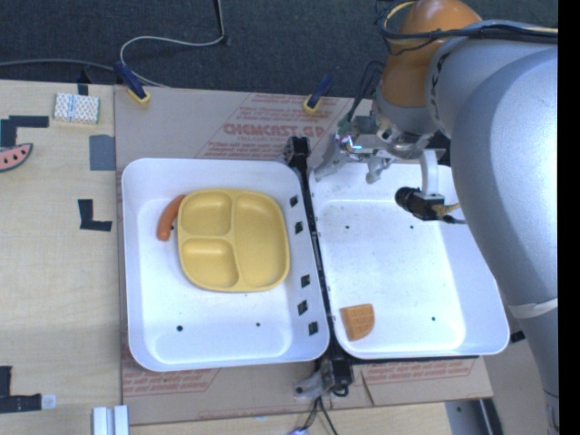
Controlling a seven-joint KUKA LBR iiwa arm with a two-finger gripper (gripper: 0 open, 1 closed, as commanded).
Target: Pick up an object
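Sausage (167, 217) half under yellow plate (234, 239)

Two bins sit side by side on the bench (54, 270), their inner walls touching near the middle of the frame. In the left bin (154, 333), a divided plate (234, 240) lies in the upper half, with a sausage (168, 217) touching its left edge. In the right bin (453, 333), a biscuit (357, 321) lies in the lower left corner. The end effector (399, 166) hangs over that bin's upper edge, the arm (507, 152) filling the frame's right side.
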